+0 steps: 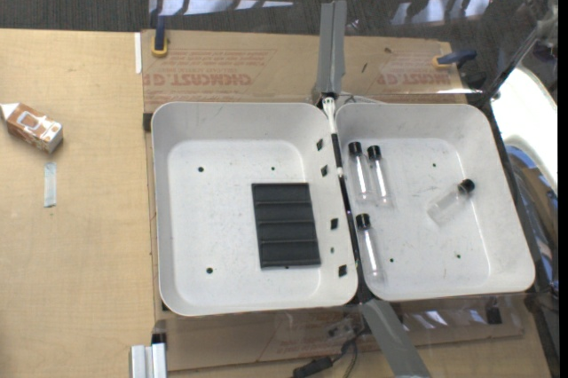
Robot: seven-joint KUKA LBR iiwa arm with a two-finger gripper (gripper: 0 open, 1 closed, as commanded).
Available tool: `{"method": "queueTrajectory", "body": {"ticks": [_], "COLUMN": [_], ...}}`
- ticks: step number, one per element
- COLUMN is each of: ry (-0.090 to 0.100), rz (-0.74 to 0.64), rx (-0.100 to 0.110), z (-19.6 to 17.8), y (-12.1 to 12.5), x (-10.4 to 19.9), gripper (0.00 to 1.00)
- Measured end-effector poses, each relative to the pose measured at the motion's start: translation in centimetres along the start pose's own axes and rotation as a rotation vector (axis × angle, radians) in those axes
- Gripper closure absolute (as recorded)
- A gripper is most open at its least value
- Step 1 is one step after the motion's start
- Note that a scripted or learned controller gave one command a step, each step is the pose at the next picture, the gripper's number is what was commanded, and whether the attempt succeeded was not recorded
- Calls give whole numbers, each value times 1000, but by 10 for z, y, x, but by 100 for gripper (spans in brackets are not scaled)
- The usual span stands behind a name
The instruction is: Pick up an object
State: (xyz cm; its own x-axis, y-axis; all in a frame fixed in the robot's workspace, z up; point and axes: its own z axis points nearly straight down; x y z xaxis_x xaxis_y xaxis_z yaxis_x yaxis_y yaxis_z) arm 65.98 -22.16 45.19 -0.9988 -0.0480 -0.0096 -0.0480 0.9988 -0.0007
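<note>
Camera view: a black, ribbed rectangular block lies flat in the left shallow white bin, a little right of the bin's middle and toward its near side, its long sides running near to far.

In the right shallow white bin lie four clear plastic tubes with black caps. Two of them, the left clear tube and the second clear tube, lie side by side close to the bin's left wall, caps pointing far. A third clear tube lies nearer along the same wall. A fourth clear tube lies apart, right of centre, tilted with its cap to the far right.

Both bins rest on a brown cardboard sheet with red lettering. On the pale wooden worktop to the left, well apart from the bins, sits a small orange and white carton, with a thin pale strip just nearer.
</note>
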Motion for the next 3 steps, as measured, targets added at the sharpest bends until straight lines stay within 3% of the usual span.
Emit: {"method": "queueTrajectory", "body": {"ticks": [1, 2, 3], "ry": [0, -5, 6], "rz": [0, 1, -102], "rx": [0, 0, -1], "z": [0, -10, 10], "y": [0, 0, 0], "x": [0, -1, 0], "gripper": [0, 100, 100]}}
